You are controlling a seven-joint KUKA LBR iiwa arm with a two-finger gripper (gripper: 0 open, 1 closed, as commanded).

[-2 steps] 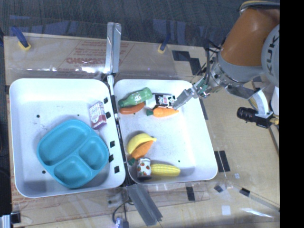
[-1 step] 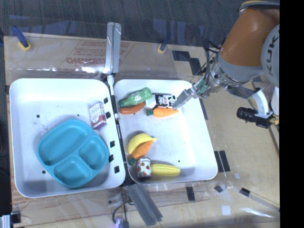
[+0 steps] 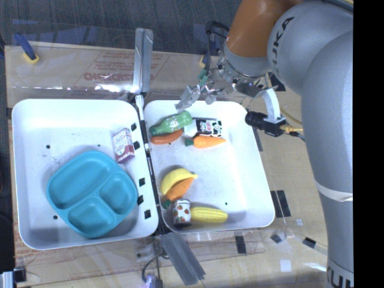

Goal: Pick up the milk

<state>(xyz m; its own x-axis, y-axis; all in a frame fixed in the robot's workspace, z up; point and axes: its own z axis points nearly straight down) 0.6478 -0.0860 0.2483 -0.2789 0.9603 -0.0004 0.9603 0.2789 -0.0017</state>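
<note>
From the overhead camera, two white bins sit side by side on the bench. The right bin (image 3: pixel 255 185) holds the milk (image 3: pixel 208 126) — a small black-and-white carton lying near the bin's far edge, just above an orange carrot (image 3: pixel 207 141) and right of a green bottle (image 3: pixel 172 123). Under the bottle lies an orange sausage-shaped piece (image 3: pixel 165 138). Nearer the camera are a banana (image 3: pixel 177 177), a small can (image 3: pixel 181 212) and a corn cob (image 3: pixel 208 215).

The gripper (image 3: pixel 195 95) hangs over the far rim of the right bin, just above the green bottle and left of the milk; whether it is open or closed I cannot tell — nothing sits visibly between its tips.

The left bin (image 3: pixel 36 137) carries a blue divided plate (image 3: pixel 90 192) and a small maroon carton (image 3: pixel 123 144) beside its right wall.
</note>
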